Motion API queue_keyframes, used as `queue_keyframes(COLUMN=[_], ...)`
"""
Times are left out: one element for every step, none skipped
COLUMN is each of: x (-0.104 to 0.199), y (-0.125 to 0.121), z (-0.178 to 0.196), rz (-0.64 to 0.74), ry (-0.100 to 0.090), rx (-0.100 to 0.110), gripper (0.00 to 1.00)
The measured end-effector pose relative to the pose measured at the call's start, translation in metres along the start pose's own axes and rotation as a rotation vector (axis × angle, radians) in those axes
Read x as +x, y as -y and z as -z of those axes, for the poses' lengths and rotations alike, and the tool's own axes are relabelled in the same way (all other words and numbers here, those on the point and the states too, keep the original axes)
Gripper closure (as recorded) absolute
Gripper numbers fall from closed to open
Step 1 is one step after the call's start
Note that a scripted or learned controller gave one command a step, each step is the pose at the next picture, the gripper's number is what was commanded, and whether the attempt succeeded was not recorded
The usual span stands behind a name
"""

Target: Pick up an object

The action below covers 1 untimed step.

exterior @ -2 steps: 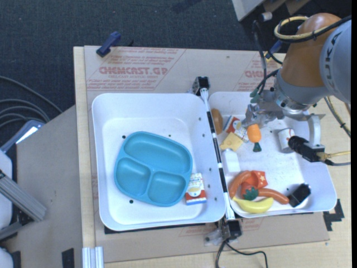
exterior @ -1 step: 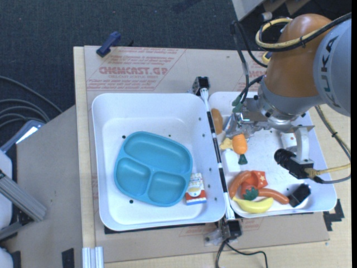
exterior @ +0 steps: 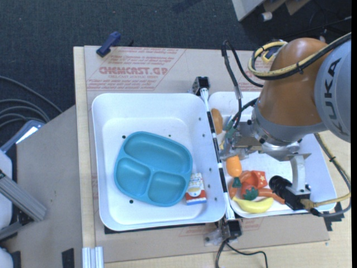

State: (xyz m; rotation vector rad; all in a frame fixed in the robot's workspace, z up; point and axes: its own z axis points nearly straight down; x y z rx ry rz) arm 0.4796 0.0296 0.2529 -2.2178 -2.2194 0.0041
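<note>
The arm's orange and grey wrist hangs low over the right bin (exterior: 323, 166). Its gripper (exterior: 233, 143) reaches down at that bin's left side, just above an orange fruit-shaped toy (exterior: 234, 165). Another orange piece (exterior: 216, 120) lies near the bin's left wall farther back. A yellow banana (exterior: 255, 205), a red toy (exterior: 255, 178) and a small green and red piece (exterior: 249, 193) crowd the bin's front left corner. The arm's body covers much of this bin.
The left bin (exterior: 111, 116) holds a blue divided plate (exterior: 152, 168) and a small carton (exterior: 195, 187) beside it at the front right. A black clamp (exterior: 201, 85) sits on the divider between bins. A blue object (exterior: 108, 43) lies on the bench's far corner.
</note>
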Motion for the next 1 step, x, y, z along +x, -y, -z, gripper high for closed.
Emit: queue_keyframes(x=[-0.0471], y=[0.0004], z=[0.0201], rz=[-0.002], ry=[0.002], rx=[-0.005], gripper=[1.0])
